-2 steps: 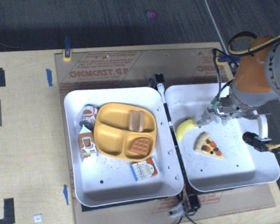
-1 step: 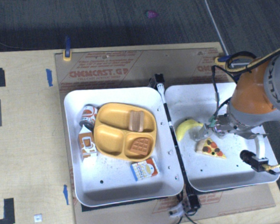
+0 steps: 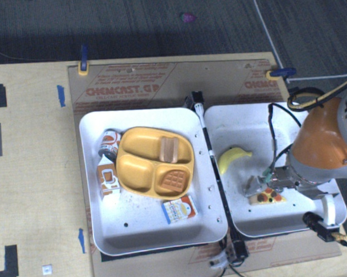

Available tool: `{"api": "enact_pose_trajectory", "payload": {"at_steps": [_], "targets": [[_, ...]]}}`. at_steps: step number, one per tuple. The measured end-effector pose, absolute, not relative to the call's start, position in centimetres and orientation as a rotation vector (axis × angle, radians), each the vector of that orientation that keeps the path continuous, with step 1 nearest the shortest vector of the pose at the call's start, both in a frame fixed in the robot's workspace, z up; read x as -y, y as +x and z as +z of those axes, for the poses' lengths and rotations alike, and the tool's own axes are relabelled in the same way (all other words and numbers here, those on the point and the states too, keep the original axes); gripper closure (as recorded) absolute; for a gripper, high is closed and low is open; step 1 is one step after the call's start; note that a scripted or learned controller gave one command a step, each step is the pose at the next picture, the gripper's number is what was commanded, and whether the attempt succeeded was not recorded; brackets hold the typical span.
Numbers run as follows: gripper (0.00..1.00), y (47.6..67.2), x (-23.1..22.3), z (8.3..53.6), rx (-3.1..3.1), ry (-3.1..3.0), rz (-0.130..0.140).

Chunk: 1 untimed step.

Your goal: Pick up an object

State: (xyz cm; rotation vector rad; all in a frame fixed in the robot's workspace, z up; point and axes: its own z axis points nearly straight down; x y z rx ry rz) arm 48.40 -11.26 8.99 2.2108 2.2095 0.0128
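The pale wooden table (image 3: pixel 35 192) is carrying a brown cardboard sheet (image 3: pixel 175 75), clipped at its far corners, and the two shallow white bins are sitting on it side by side, their inner rims touching along a black strip.

The left white bin (image 3: pixel 103 228) is lying crowded: a large yellow three-compartment plastic tray (image 3: pixel 134 167) is taking up its middle, tilted slightly, with a brown block in one compartment and a waffle-like piece in another. A small can (image 3: pixel 108 144) is wedged between the tray and the far-left corner, an orange-and-white carton (image 3: pixel 107 178) is lying along the left wall, and a small blue-and-white packet (image 3: pixel 178 210) is lying just beside the tray's near edge. Bare floor is showing mainly along the near wall.

The right white bin (image 3: pixel 237 118) is offering more room, its far half lying open. The grey arm with the orange band (image 3: pixel 325 142) is reaching in over the right rim. A yellow banana (image 3: pixel 231 158) is lying near the left wall, apart from everything else.

The hand (image 3: pixel 265 185) is hanging low over the bin's near half, just above a small red-and-orange object (image 3: pixel 270 198) on the floor; whether it is released or clenched cannot be told.
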Motion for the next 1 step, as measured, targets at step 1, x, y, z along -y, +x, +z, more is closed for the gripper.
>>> {"api": "enact_pose_trajectory", "payload": {"at_steps": [1], "targets": [[1.00, 48.65, 11.39, 10.15, -2.202, 2.205, 0.018]]}}
